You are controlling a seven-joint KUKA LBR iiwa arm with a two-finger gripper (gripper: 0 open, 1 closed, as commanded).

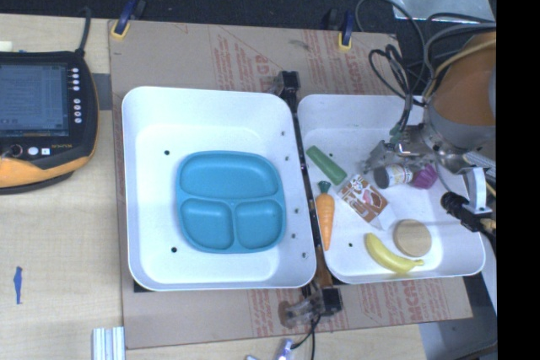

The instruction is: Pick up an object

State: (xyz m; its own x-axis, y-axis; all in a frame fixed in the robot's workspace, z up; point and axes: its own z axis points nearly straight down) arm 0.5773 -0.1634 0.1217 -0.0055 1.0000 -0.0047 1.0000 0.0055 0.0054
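The right bin point(337, 118) holds several objects: a green block point(326, 164), a carrot point(325, 215), a brown and white packet point(364, 200), a banana point(391, 255), a round beige piece point(413, 238) and a small bottle with a purple end point(408, 176). My gripper point(390, 158) hangs low over the right bin's middle, just above and to the left of the bottle. The grey arm with its orange band point(467, 88) reaches in from the right and hides the bin's far right part. I see nothing held in the gripper.
The left bin point(152, 122) holds a blue divided plate point(230, 201). A tablet-like pendant point(42, 118) lies on the bench at far left. Black cables point(396, 46) loop behind the right bin. A black fitting point(464, 211) sticks out near the bin's right edge.
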